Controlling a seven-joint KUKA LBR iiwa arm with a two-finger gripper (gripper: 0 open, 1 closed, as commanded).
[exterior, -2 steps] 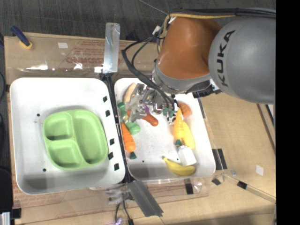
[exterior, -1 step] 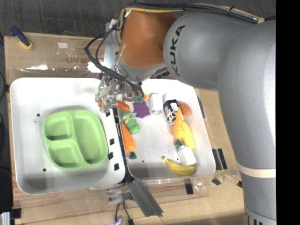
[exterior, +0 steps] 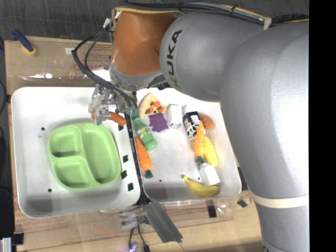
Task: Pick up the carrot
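A carrot (exterior: 143, 152) with a green top lies lengthwise in the right bin (exterior: 173, 185), tight against the divider between the bins. My gripper (exterior: 106, 111) hangs under the orange wrist band over the left bin (exterior: 26, 109), at the far right corner of the green tray (exterior: 84, 155). A short orange piece (exterior: 117, 119) pokes out right at the gripper's tip; the view is too cluttered to tell whether it is held or what it is.
The right bin also holds a green bottle (exterior: 144, 135), a pizza slice (exterior: 153, 105), a purple block (exterior: 157, 122), a corn cob (exterior: 205, 147), a banana (exterior: 201, 188) and small white items. The arm's bulk covers the right side.
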